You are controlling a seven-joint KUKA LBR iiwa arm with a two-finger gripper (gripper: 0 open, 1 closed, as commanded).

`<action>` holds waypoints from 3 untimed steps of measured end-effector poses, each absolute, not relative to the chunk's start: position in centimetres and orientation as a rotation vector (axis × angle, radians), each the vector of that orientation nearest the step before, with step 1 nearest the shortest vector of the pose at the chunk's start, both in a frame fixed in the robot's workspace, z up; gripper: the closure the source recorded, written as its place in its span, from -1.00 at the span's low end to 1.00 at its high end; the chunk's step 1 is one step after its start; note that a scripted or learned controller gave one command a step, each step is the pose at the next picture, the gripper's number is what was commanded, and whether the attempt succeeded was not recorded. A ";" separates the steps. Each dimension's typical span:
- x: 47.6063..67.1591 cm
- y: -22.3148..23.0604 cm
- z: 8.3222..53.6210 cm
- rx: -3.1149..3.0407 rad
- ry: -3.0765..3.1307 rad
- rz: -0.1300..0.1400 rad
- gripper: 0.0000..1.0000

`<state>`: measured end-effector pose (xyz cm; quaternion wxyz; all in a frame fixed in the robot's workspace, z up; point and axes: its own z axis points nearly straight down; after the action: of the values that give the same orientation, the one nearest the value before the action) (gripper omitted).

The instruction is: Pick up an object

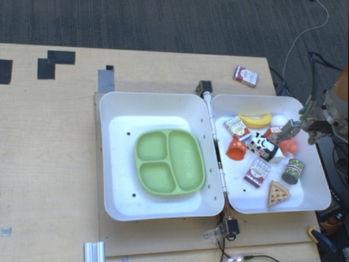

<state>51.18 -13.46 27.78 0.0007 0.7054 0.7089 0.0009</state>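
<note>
Grey gripper (292, 129) is poised above the right bin (322, 201); finger state cannot be told. Descent onto one toy, perhaps the cow (262, 145), is required.

A single fixed camera looks down at a slant from above the bench (49, 162), far enough off to take in both white bins (117, 162), with grey carpet (163, 15) across the frame's top and the arm (335, 108) at the right edge.
</note>
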 end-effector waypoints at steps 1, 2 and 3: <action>49.2 -13.1 9.8 2.213 2.216 0.012 -1.00; 49.4 -13.0 10.9 2.211 2.218 0.017 1.00; 49.3 -13.0 10.8 2.211 2.219 0.017 -1.00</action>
<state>49.34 -12.99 10.84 0.0048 0.7058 0.7084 0.0053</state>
